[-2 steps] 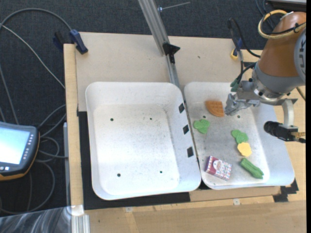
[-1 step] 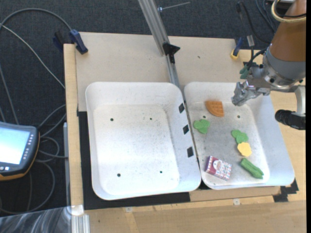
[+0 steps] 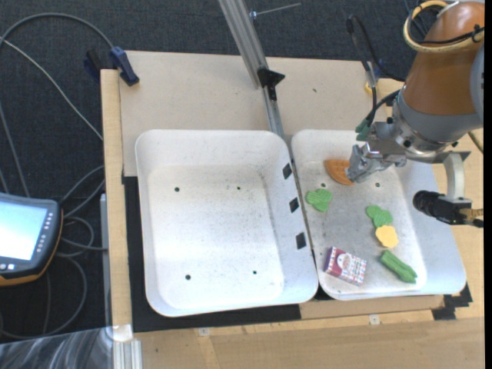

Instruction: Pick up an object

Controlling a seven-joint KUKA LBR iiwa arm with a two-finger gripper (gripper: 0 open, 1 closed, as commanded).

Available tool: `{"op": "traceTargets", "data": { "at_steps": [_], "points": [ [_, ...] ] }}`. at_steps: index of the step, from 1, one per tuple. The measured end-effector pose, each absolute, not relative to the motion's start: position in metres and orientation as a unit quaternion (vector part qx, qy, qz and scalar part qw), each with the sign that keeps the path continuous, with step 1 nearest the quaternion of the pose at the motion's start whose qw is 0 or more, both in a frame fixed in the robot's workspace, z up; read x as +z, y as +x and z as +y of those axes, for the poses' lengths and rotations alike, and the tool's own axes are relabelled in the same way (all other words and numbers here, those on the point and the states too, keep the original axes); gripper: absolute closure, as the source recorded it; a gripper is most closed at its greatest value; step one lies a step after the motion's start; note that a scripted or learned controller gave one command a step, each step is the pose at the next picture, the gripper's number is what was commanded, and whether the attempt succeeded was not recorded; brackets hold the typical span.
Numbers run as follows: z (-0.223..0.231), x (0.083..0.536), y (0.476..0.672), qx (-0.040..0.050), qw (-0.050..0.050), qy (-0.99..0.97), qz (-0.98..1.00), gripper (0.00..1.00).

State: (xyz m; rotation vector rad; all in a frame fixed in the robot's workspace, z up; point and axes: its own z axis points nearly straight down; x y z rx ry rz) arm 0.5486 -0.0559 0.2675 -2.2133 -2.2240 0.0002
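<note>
Dark carpet surrounds a pale wooden bench (image 3: 192, 102) that bears two shallow white bins of speckled, matte plastic with rounded corners. In the left bin (image 3: 154, 148) there is only bare floor, dotted with four small dark holes. In the right bin (image 3: 442, 271) lie six small things: one flat orange piece (image 3: 336, 168) at the far side, three green pieces, one yellow piece (image 3: 387, 237) and one small red-and-white printed packet (image 3: 345, 265) at the near edge. Of the green ones, a leaf-shaped piece (image 3: 319, 199) lies near the bin's left wall, a rounded piece (image 3: 378, 214) touches the yellow piece from the far side, and a long ridged piece (image 3: 399, 266) lies near and right of the packet.

From the right, the arm (image 3: 442, 75) reaches in, smooth grey with a glossy orange band. Its gripper (image 3: 358, 171) hangs over the far part of the right bin, right at the orange piece's right edge; whether it is closed or released, I cannot tell.

Between the bins, a slanted metal rail (image 3: 250, 44) runs down from the far side, with three black clips (image 3: 293, 204) along the divide. One blue clamp (image 3: 123, 64) sits at the bench's far left corner, a handheld screen pad (image 3: 23, 237) lies off the left edge, and cables trail over the carpet.
</note>
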Motion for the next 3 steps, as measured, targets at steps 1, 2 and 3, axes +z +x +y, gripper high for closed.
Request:
{"op": "traceTargets", "data": {
  "at_steps": [1,2,3],
  "points": [
    [-0.012,0.261,0.540,0.0002,0.002,-0.705,-0.709,1.00],
    [0.028,0.247,0.520,0.0008,0.003,-0.705,-0.709,1.00],
    [0.087,0.243,0.507,0.0003,0.003,-0.705,-0.710,1.00]
  ]
}}
